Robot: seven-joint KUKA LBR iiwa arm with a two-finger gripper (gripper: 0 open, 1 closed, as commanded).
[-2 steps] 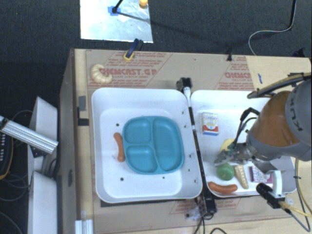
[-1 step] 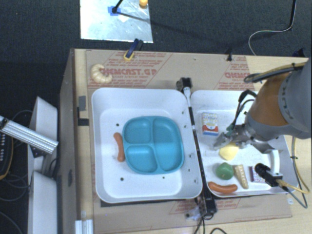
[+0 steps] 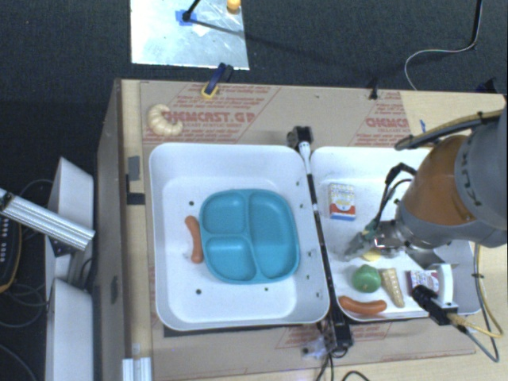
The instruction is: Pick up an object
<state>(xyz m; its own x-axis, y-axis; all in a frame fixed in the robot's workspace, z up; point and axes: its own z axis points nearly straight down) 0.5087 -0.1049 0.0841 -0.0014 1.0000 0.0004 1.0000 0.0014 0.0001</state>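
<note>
The gripper (image 3: 363, 244) is hanging low in the right bin (image 3: 349, 159); whether it is spread or pinching cannot be told. A yellow object (image 3: 371, 254) is lying right at its tip, a green ball (image 3: 366, 277) just below, a small carton (image 3: 342, 201) above.
</note>
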